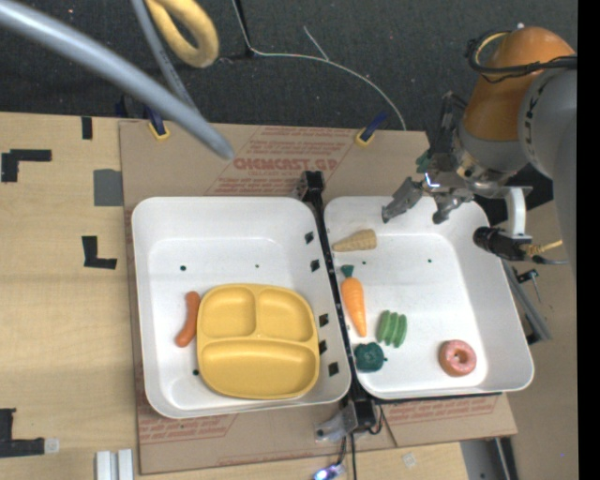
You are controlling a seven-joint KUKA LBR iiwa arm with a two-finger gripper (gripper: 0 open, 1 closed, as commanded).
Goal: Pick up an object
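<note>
My gripper (420, 206) hangs over the far rim of the right bin (487, 281), open, with nothing between its fingers. Several toy foods lie in that bin. A beige cone (354, 242) rests just left of and below the gripper. An orange carrot (352, 304) lies along the left wall. Beside the carrot are a green ridged piece (392, 328) and a dark green piece (368, 356). A pink donut (457, 357) sits near the front right corner.
The left bin (159, 234) holds a yellow divided plate (258, 339) and an orange sausage (188, 319) beside it. A black divider (323, 272) runs between the bins. Grey tubes and a yellow loop (183, 28) cross the top left.
</note>
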